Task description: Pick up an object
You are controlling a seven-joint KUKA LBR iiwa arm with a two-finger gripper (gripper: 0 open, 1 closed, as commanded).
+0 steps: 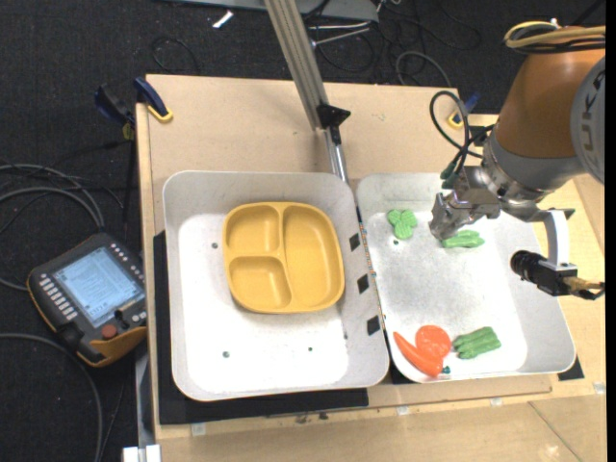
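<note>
Two white bins are seen side by side; the left bin (192, 258) bears a yellow divided tray (285, 256). The right bin (500, 296) holds the small items. The gripper (449, 221) is set low at the far end of the right bin, just beside a green toy (463, 241); finger state cannot be told. Step judged: approach to grasp. A closing on the green toy and a straight lift are called for next. A green piece (403, 222), a red-orange toy (425, 347) and another green item (477, 342) are noted.
</note>
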